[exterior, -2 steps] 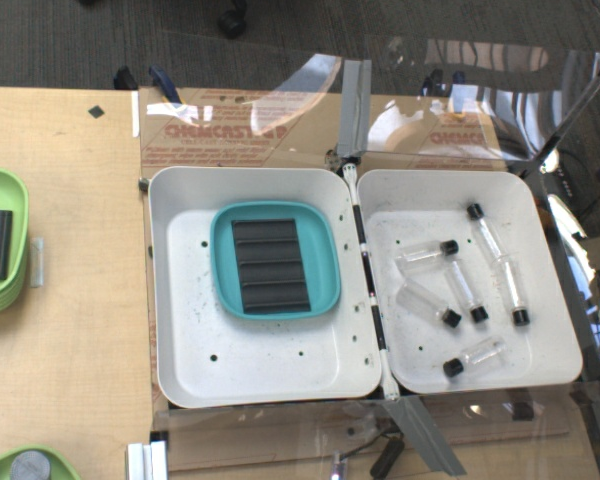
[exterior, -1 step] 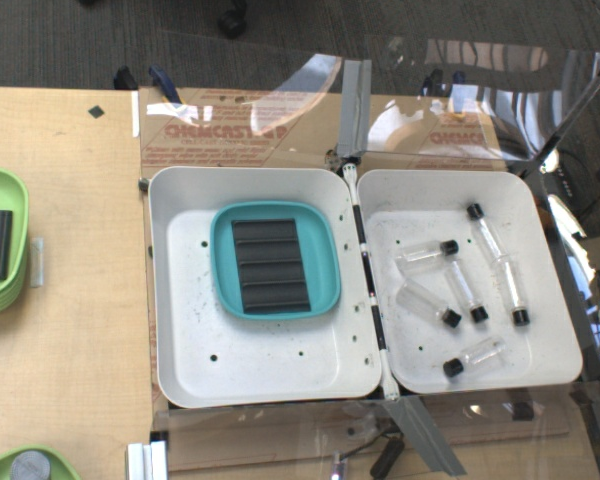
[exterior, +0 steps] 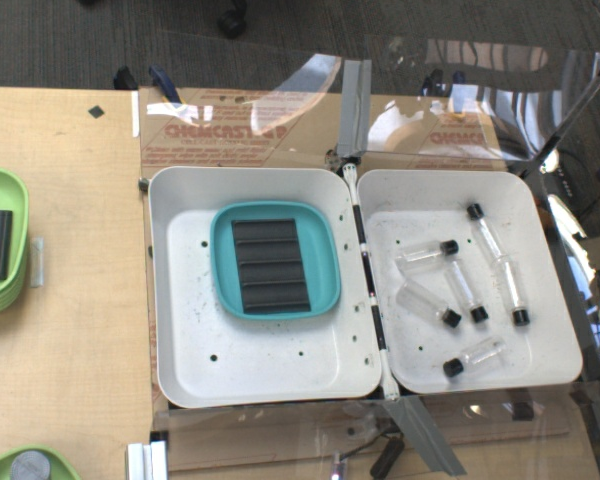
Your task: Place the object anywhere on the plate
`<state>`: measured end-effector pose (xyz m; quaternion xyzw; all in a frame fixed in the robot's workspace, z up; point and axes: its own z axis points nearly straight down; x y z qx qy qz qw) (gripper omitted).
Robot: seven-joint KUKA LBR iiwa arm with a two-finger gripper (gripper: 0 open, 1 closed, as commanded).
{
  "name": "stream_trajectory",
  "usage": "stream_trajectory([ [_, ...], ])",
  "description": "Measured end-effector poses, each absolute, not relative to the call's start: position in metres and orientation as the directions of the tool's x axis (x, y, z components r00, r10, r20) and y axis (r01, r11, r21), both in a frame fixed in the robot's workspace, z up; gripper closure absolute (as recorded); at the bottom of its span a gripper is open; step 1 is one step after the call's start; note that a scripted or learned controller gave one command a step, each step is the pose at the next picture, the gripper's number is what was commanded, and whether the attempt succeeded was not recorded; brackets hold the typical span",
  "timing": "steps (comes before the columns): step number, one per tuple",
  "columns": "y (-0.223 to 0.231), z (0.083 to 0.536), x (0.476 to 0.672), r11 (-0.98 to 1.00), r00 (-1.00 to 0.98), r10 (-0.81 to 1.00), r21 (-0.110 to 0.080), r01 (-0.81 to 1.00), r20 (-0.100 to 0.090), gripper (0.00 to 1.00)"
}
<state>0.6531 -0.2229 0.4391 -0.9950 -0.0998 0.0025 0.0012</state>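
- Camera view, looking down at a slant: two shallow white plastic bins side by side on the light wooden counter (exterior: 70,368).
- Left white bin (exterior: 180,358) holds a teal square plate with rounded corners (exterior: 323,268), sitting slightly toward the bin's upper middle.
- A dark grey ribbed rectangular block (exterior: 270,264) lies flat on the teal plate, roughly centred, long side running top to bottom of the view.
- Right white bin (exterior: 540,358) holds several clear plastic tubes with black caps, scattered loosely.
- One clear tube (exterior: 487,232) lies near the upper right of that bin, cap toward the top.
- Another tube (exterior: 509,290) sits below it near the right wall, cap at its lower end.
- A tube (exterior: 428,255) lies near the bin's middle left, cap to the right.
- Two more tubes (exterior: 462,290) and (exterior: 425,304) lie close together in the middle; a last tube (exterior: 474,357) is near the lower edge.
- A stack of lime green plates (exterior: 10,268) sits at the counter's left edge, with a dark block on top.
- Cardboard sheet (exterior: 240,128) lies behind the bins.
- End effector state: cannot tell from this view.
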Motion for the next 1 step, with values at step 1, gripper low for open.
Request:
stream_trajectory([
  [1,-0.2229,0.4393,0.6531,-0.980,0.980,0.198,-0.003,0.198,-0.004,0.00],
])
